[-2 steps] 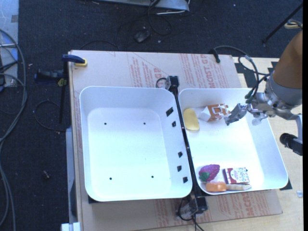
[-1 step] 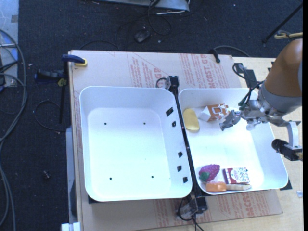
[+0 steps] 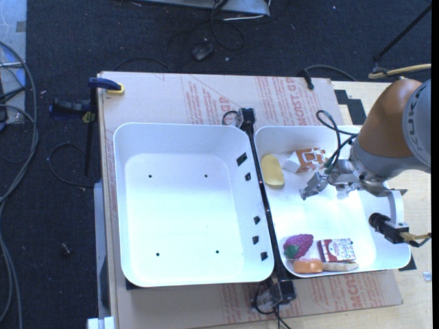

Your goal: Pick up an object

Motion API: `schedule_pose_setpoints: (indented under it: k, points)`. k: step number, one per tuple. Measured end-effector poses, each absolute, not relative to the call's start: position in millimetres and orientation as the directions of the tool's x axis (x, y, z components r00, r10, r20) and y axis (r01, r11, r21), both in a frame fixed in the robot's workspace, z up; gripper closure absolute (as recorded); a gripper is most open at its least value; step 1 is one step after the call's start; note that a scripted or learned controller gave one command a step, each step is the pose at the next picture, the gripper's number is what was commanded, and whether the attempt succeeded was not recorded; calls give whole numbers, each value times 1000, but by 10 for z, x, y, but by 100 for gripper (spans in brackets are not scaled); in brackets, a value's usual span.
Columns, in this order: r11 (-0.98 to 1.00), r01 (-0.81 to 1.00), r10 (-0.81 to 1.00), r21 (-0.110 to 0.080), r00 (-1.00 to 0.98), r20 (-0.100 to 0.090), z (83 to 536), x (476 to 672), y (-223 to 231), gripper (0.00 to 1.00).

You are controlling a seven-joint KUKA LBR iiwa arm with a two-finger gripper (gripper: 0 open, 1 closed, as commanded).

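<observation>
Left bin (image 3: 185,204) seen white and shallow, set on the bench (image 3: 199,98), its long side touching the right bin (image 3: 384,256) along a dark divider with black clips

Noted a blue-and-yellow clamp (image 3: 106,84) at the bench's far-left corner, cables trailing on the dark floor beyond

In the right bin, near the divider at the far end: yellow oval object (image 3: 273,171), lying flat. Just beside it, toward the arm: small white-and-orange box (image 3: 310,159), tilted

At the near end of the same bin: purple-and-green toy (image 3: 298,245), with an orange piece (image 3: 307,266) just below it, touching or nearly so. Next along: red-and-white packet (image 3: 337,250), lying flat, a pale strip at its near edge

Gripper (image 3: 314,186) found low over the middle of the right bin, pointing toward the divider, below the white-and-orange box and apart from the yellow object. Fingers seen slightly parted at the tips, nothing visible between them; could not tell exact opening

Grey arm with orange band (image 3: 387,118) entered from the right, above the bin's far-right corner
</observation>
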State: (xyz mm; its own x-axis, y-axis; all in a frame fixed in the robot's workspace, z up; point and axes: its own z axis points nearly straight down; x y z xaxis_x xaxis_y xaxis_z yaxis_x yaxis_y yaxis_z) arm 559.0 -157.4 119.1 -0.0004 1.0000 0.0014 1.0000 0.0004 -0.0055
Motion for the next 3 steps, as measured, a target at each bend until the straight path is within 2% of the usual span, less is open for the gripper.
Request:
schedule_pose_setpoints:
  k: [1, 2, 3]
  points:
    - [0, 1000, 1000, -2, 0, 1, 911, 5585, -1570, 0]
    - [0, 1000, 1000, 1, 0, 0, 1028, 5594, -1573, 100]
    - [0, 1000, 1000, 4, 0, -1, 1465, 5550, -1552, 100]
